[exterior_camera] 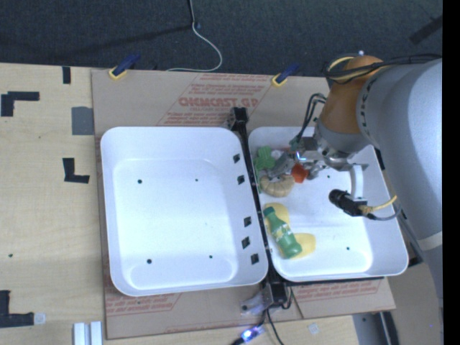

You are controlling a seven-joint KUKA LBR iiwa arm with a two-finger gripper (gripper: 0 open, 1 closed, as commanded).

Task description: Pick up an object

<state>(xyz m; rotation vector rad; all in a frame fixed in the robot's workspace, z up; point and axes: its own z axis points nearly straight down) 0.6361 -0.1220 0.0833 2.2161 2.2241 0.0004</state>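
Gripper (pixel 287 165) low in right bin (pixel 374 261), far left corner, over tan lump (pixel 277 186) and green toy (pixel 264 157); finger state unclear. Bottle (pixel 284 236) nearer, apart.

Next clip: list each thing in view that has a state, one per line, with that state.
End effector: low in the right bin, over the top cluster.
Green bottle: lying on its side.
Yellow object: lying flat beside the bottle.
Beige object: resting by the divider.
Left bin: upright.
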